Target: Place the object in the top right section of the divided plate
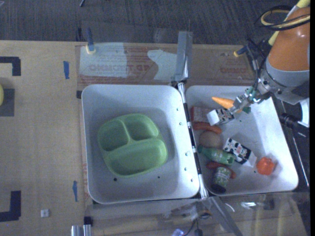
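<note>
A small white carton with black patches (pixel 220 115) hangs at the tip of the two-finger gripper (pixel 231 112), above the back of the right white bin (pixel 283 146). The gripper's fingers appear closed on the carton's right end, though the grip itself is too small and blurred to make out in detail. Just behind the carton, and partly above it, lies an orange carrot-shaped toy (pixel 222 102) pointing left.

The pale green plastic divided plate (pixel 132 144) sits in the middle of the left white bin (pixel 98 181), well apart from the carton. It has two smaller sections along its far side and one long section along its near side, and it sits turned slightly anticlockwise.

Below the carton, along the left side of the right bin, items lie close together: a red and white packet (pixel 200 114), a thin red-orange piece (pixel 208 128), a round tan potato-like object (pixel 210 139), a green bottle lying on its side (pixel 218 155), and a dark jar with a green label (pixel 221 177). A second black and white carton (pixel 238 151) lies near the bin's centre, with a small orange round object (pixel 266 165) to its right.

The grey arm with its orange band (pixel 291 38) reaches in from the upper right.
</note>
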{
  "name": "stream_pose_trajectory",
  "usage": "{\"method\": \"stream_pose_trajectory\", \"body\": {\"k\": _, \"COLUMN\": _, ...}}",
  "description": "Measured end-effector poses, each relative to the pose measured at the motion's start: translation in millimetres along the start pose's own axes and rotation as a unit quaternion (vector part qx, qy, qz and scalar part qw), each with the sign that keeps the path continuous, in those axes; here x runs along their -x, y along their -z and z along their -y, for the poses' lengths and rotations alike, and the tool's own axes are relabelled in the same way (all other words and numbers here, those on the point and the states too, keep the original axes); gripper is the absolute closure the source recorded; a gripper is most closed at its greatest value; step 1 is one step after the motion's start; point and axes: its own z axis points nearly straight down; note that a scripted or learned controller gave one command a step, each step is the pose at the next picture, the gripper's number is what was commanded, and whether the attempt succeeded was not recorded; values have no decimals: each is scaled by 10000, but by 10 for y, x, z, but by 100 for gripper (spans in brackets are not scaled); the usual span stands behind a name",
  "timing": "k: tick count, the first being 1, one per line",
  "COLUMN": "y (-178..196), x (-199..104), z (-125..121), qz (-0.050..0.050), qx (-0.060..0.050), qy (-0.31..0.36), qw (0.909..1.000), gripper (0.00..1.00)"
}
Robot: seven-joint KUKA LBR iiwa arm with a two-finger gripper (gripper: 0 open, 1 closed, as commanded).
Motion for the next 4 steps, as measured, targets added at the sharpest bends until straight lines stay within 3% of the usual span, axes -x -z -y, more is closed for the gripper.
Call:
{"method": "stream_pose_trajectory", "body": {"k": 1, "y": 216, "x": -762, "z": -136, "qz": -13, "qx": 4, "qy": 1556, "qw": 9878, "gripper": 100}}
{"method": "stream_pose_trajectory", "body": {"k": 2, "y": 141, "x": -1316, "z": -56, "qz": -17, "qx": 3, "qy": 2391, "qw": 9710, "gripper": 100}}
{"method": "stream_pose_trajectory", "body": {"k": 3, "y": -218, "x": -2045, "z": -348, "qz": -18, "qx": 0, "qy": 2059, "qw": 9786, "gripper": 100}}
{"method": "stream_pose_trajectory", "body": {"k": 4, "y": 49, "x": -2443, "z": -737, "qz": -7, "qx": 14, "qy": 1770, "qw": 9842, "gripper": 100}}
